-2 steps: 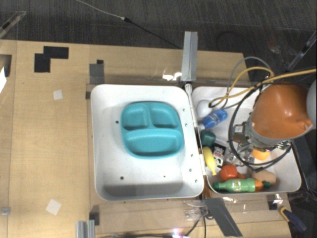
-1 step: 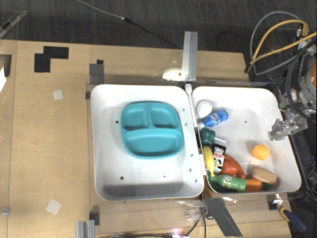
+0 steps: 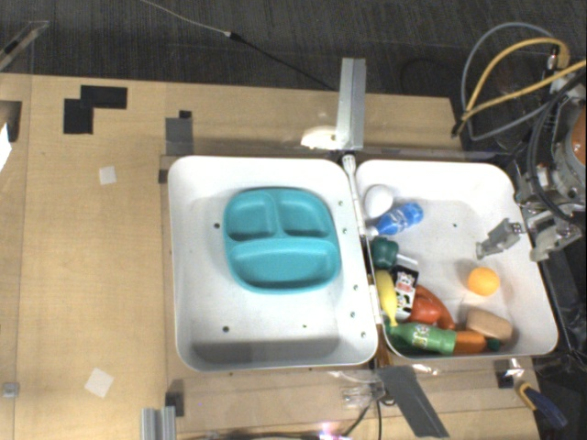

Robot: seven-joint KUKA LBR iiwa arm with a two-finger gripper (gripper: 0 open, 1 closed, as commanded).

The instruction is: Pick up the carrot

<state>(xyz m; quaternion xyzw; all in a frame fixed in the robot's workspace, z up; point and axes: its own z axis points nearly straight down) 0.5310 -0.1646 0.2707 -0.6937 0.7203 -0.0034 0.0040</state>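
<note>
On the table [image 3: 92, 273], seen from the one camera above, two shallow white bins sit side by side, their inner walls touching. The left bin [image 3: 197, 246] holds a teal divided tray [image 3: 280, 238], lying flat near the bin's middle.

The right bin [image 3: 459, 177] carries a cluster of small things, most of them crowded along its left wall and front edge. Near the back-left corner lies a white ball [image 3: 377, 198] with a blue bottle [image 3: 402, 216] touching it on the right. Below these, against the dividing wall, comes a dark green piece [image 3: 383, 250], then a yellow banana [image 3: 385, 296] lying lengthwise, with a small black-and-white packet [image 3: 404, 282] just beside it and a red-brown item [image 3: 429, 308] to its right. Along the front edge lies a green bottle [image 3: 422, 338], and the carrot [image 3: 469, 341] rests at its right end, partly tucked under a tan block [image 3: 487, 324]. An orange ball [image 3: 483, 281] sits apart, toward the right side of the bin.

The gripper [image 3: 514, 235] hangs over the bin's right side, above and to the right of the orange ball and well apart from the carrot. Its fingers appear spread, with nothing between them.
</note>
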